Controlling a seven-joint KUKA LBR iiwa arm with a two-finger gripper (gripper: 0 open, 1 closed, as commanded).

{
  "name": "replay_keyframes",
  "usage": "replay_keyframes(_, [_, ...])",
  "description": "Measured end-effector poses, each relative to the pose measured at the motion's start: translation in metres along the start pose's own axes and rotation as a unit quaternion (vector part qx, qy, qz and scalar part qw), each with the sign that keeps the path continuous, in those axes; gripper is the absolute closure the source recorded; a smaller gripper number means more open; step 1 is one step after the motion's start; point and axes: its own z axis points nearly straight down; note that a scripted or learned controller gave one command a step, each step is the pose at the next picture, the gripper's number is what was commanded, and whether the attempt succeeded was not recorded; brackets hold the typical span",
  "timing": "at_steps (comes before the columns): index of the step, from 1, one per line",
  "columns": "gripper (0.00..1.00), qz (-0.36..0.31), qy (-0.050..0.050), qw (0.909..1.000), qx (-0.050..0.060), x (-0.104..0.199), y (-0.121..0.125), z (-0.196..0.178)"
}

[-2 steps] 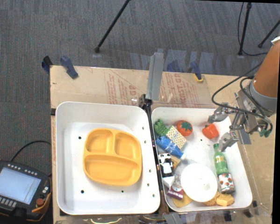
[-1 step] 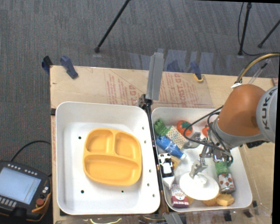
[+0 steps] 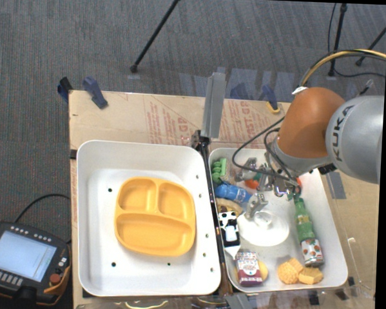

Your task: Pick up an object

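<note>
My gripper (image 3: 268, 196) hangs over the middle of the right bin (image 3: 338, 255), just above a white round dish (image 3: 264, 230). Its metal fingers stand open and nothing shows between them. Close to its right lies a green bottle (image 3: 302, 218) with a red-labelled end (image 3: 312, 251). To its left is a blue bottle (image 3: 233, 193), and a green toy (image 3: 220, 167) lies further back. The grey arm with its orange band (image 3: 311, 121) hides the bin's far right corner.
The left bin (image 3: 95, 178) holds a yellow divided plate (image 3: 156, 216). In the right bin's front are a black-and-white item (image 3: 228, 227), a pink box (image 3: 247, 267) and two waffle-like snacks (image 3: 300, 273). A handheld controller (image 3: 23, 258) lies on the floor at the lower left.
</note>
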Motion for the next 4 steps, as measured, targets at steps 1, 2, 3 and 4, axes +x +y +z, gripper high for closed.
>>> replay_keyframes(1, [0.0,-0.033,0.001,0.9995,0.0,0.015,-0.083,0.0])
replay_keyframes(2, [0.0,-0.039,0.001,0.9992,-0.002,-0.011,-0.049,0.001])
replay_keyframes(3, [0.0,-0.056,0.002,0.9985,-0.001,-0.008,-0.104,0.003])
replay_keyframes(4, [0.0,-0.052,0.003,0.9987,-0.002,0.017,-0.083,0.003])
